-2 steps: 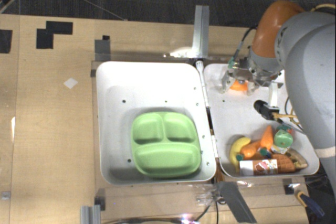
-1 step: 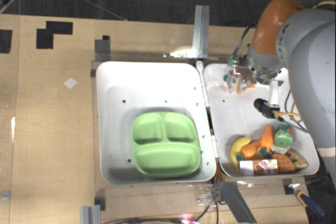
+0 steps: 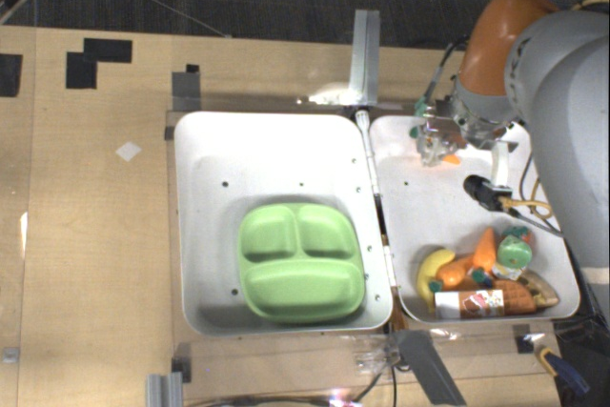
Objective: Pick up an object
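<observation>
Cluster of toy food lodged in lower right corner of right white bin [image 3: 410, 205]: yellow plastic banana [image 3: 432, 268] curved, orange carrot [image 3: 485, 250] long axis near-vertical, brown-labelled bottle [image 3: 481, 302] lying horizontal along bottom wall. Open floor left across bin's upper half. Gripper [image 3: 440, 143] seen upper right, over bin's top edge; finger state cannot be told. Green compartment tray [image 3: 300, 260] seated lower centre of left white bin [image 3: 205, 205].

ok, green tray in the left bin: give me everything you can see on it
The green tray is a light green, smooth, plastic-looking plate with rounded corners and three sunken sections: two small ones along its far side, one wide one along its near side. It lies flat, right side up, on the floor of the left bin, towards the bin's near right corner and close to the right wall. Nothing lies in it and nothing else touches it.
</observation>
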Tool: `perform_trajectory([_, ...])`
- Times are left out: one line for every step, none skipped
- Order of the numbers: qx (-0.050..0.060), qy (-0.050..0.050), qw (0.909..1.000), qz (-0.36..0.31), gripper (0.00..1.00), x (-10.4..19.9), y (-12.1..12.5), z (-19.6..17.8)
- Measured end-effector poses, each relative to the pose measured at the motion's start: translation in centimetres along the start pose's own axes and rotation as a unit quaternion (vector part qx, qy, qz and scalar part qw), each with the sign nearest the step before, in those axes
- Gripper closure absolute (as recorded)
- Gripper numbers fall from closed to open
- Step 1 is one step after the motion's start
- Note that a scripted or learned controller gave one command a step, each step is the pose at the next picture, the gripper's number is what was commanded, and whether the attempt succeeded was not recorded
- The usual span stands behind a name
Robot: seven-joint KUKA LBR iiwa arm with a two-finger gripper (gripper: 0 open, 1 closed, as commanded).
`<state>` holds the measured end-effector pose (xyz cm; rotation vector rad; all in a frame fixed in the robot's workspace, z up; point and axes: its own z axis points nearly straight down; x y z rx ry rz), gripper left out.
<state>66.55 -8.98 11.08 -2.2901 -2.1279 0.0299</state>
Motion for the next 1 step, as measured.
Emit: perform_trajectory([0.000, 0.000, 1.0000, -0.001, 0.00, 0.04, 0.02, -0.02])
